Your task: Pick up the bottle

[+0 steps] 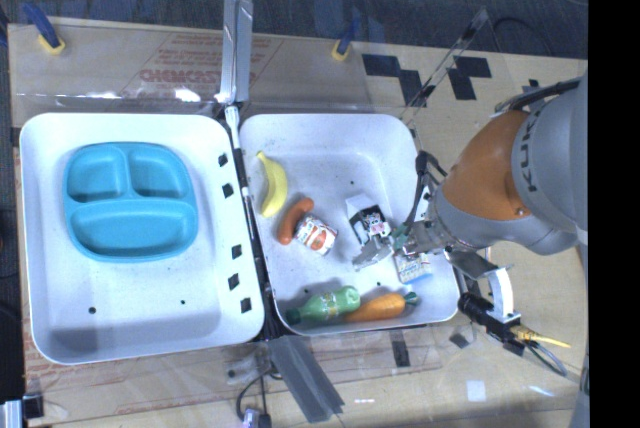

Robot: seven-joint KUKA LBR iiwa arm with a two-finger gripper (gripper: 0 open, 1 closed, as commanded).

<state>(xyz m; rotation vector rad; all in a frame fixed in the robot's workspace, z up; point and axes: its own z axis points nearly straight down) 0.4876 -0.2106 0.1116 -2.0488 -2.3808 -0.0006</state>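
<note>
bottle (325,305): green, lies on its side at right bin's near edge, cap end touching carrot (381,307)
handling: likely light plastic, smooth, round, may roll; pinch across mid-body, clear of the carrot
carrot: orange, tapered, near-right corner
claw (385,241): low in the bin's right half, above the bottle; spread or pressed together, cannot tell
can (317,235): small, printed, mid-bin
sausage (294,220): reddish, rounded
banana (271,183): yellow, curved, bin's left side
tray (130,197): blue, three-part, matte, left bin

Green bottle (325,304); orange carrot (378,307); yellow banana (271,184); blue tray (129,199); white bins (45,246).
</note>
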